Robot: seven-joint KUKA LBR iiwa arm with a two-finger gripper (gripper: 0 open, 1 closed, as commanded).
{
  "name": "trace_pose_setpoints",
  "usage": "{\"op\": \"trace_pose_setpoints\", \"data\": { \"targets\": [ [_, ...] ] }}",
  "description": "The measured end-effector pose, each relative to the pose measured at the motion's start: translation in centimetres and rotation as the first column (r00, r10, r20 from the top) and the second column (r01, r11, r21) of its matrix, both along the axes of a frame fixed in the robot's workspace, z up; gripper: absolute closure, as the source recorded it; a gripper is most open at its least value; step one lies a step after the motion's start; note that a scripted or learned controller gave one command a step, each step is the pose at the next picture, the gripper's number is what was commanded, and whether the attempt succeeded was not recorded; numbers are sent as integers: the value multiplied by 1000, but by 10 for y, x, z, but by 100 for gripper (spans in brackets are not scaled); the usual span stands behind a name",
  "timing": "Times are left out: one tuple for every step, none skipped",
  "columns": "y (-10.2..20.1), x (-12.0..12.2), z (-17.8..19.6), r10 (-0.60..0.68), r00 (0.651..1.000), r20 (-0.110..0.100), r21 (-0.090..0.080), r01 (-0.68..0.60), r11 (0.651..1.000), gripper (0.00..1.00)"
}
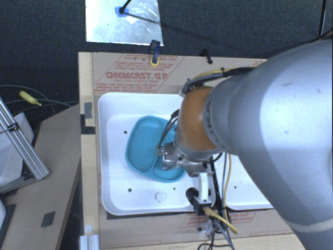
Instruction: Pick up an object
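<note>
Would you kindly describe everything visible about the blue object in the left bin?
The blue object is a smooth, rounded, dish-like piece, plastic by its look, with a raised rim around a shallower, lighter middle. It lies flat on the floor of the left white bin, toward the bin's centre and right. Its right part is hidden under the arm's wrist, where the gripper hangs over its edge; whether they touch cannot be told.

- Arm (pixel 281 139): large smooth grey casing, rounded, matte with a soft highlight.
- Orange band (pixel 195 120) rings the arm above the wrist; surface glossy.
- Wrist hardware (pixel 174 158) at 7 o'clock of the band: silver metal, small fittings.
- Cables (pixel 225 173): black and yellow, running along the wrist toward 6 o'clock.
- White bracket (pixel 204 184) beside the cables.
</note>
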State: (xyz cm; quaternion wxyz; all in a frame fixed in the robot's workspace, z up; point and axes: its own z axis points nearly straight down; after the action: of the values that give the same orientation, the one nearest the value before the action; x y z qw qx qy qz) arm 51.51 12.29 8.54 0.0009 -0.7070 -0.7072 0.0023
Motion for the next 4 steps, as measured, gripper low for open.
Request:
{"op": "trace_pose_setpoints", "data": {
  "targets": [
    [-64, -28, 146, -5, 1000, 15, 2, 5, 1000, 100],
    [-31, -28, 179, 6, 1000, 9, 4, -6, 1000, 100],
    [-103, -28, 158, -6, 1000, 6, 0, 6, 1000, 100],
    [-50, -29, 159, 8, 1000, 6, 4, -8, 1000, 100]
  ]
}}
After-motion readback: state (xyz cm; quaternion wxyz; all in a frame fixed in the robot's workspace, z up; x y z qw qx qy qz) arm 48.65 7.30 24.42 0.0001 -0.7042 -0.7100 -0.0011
